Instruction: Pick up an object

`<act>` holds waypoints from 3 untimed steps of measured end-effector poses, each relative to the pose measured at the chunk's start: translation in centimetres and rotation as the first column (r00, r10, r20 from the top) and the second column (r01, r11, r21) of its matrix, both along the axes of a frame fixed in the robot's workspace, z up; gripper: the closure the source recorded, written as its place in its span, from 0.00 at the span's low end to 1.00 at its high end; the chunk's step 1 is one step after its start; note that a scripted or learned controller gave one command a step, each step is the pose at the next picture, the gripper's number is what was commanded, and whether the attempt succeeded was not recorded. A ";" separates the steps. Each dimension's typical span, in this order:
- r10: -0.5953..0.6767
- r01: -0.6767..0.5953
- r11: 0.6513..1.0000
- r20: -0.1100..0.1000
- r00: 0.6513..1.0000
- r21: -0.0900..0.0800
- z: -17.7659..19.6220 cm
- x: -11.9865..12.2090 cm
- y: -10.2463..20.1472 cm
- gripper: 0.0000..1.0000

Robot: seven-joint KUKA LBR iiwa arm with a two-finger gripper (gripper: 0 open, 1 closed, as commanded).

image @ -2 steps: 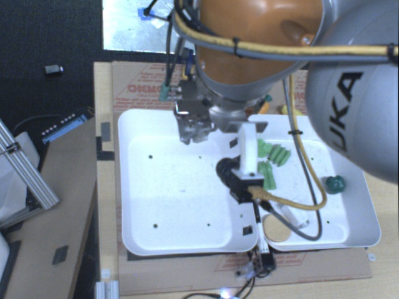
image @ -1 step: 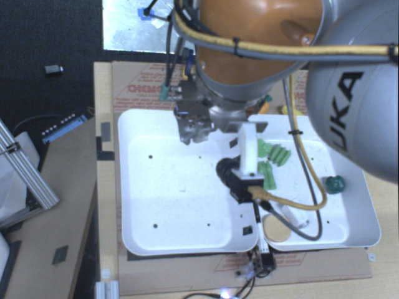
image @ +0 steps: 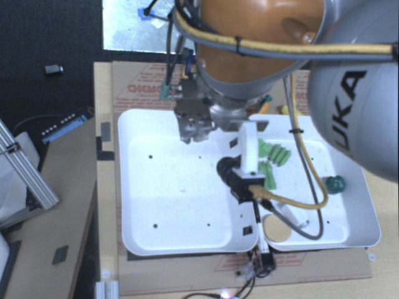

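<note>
My gripper [image: 194, 128] hangs over the far edge of the left white bin [image: 174, 192], near its top middle, under the big orange and grey wrist. In the right bin [image: 349, 223] lie a few green ridged pieces [image: 275, 154], one more green piece [image: 270, 175] just below them, a teal round object [image: 335, 184] by the right wall, and a tan disc [image: 277, 229] at the near left corner. The gripper is well left of all these things and I see nothing in it.
A small yellow object [image: 284, 109] peeks out at the right bin's far rim, partly hidden by the arm. The arm's bulk covers the far right of the bench. A metal frame [image: 25, 173] stands to the left of the bins.
</note>
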State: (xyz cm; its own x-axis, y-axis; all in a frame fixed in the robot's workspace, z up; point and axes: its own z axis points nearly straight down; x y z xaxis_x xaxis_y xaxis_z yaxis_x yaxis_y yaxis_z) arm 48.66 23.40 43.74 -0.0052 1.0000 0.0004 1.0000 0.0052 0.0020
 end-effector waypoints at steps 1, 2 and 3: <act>0.000 0.000 1.000 0.000 1.000 -0.001 -0.4 0.0 0.0 1.00; 0.000 0.000 1.000 0.000 1.000 0.000 -0.4 0.0 0.0 1.00; 0.000 0.000 1.000 0.000 1.000 0.000 -0.2 0.0 0.0 1.00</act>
State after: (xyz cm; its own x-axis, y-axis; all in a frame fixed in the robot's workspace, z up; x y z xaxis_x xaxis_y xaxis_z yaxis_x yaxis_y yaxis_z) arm 48.66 23.40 43.58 -0.0052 1.0000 0.0002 1.0000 0.0052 0.0016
